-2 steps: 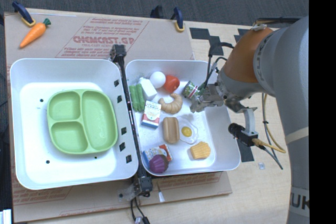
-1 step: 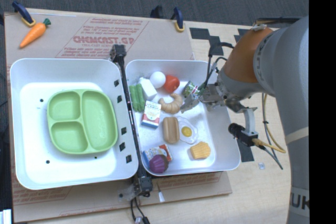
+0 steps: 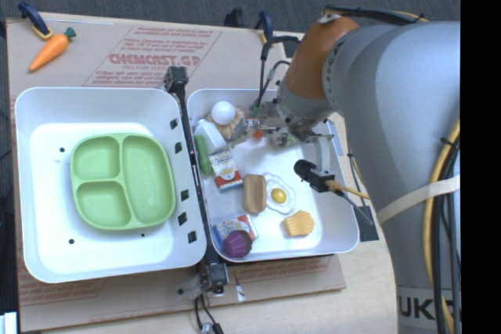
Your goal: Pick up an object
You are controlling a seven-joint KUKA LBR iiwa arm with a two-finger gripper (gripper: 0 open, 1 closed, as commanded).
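My gripper reaches down into the back part of the right bin, with the grey arm and its orange band above it. Just left of it lie a white egg-shaped ball and a small tan piece. Nearer the front are a green item along the left wall, a red and white carton, a brown bread slice, a fried egg, a yellow cracker and a purple round thing. Nothing can be seen in the gripper's grasp.
The left bin holds a green divided plate. A toy carrot lies on the cardboard behind the bins. A black clip rail runs between the two bins. The arm's bulk covers the bench's right side.
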